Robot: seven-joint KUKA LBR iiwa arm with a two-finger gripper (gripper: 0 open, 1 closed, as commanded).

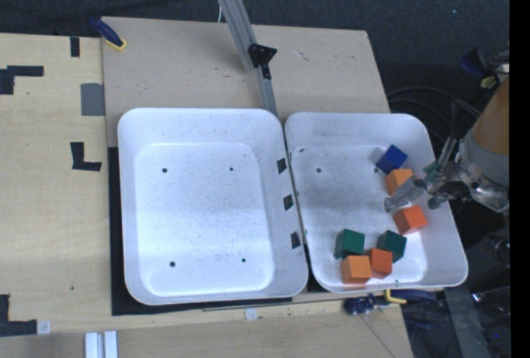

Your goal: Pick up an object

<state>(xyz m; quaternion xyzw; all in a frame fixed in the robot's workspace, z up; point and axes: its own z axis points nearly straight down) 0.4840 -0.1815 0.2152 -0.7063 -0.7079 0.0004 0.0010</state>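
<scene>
Our gripper (407, 197) hangs low in the right white plastic bin (331, 141). We cannot tell its grip. A small orange cube (400, 179) sits just above, another orange cube (411, 219) just below. We should center on one, then close slowly.

arm (495, 141) cropped at right edge

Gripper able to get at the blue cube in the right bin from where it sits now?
Probably yes. The blue cube lies just beyond the gripper, top exposed. An orange cube sits snug against it on the gripper's side and may crowd one finger.
</scene>
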